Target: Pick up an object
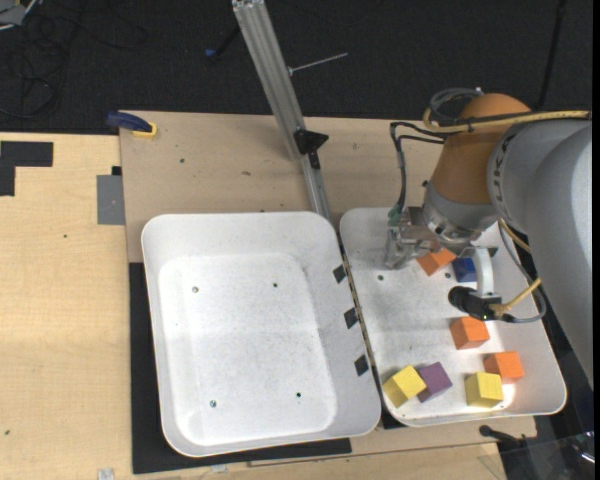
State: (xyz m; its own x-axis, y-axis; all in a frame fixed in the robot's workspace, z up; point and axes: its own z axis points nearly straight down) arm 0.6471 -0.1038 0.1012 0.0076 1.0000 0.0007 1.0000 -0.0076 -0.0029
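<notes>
We see the jaws [404,244] low in the right bin [380,368], open/closed unclear. Orange block [436,261] sits just beside them, w/ other blocks nearer the front. Nothing visibly grasped; pick probably not done yet.

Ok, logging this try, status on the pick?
Tool low in right bin, far end. Orange block and blue block right beside it. No grasp confirmed. Other blocks spread toward near edge.
</notes>
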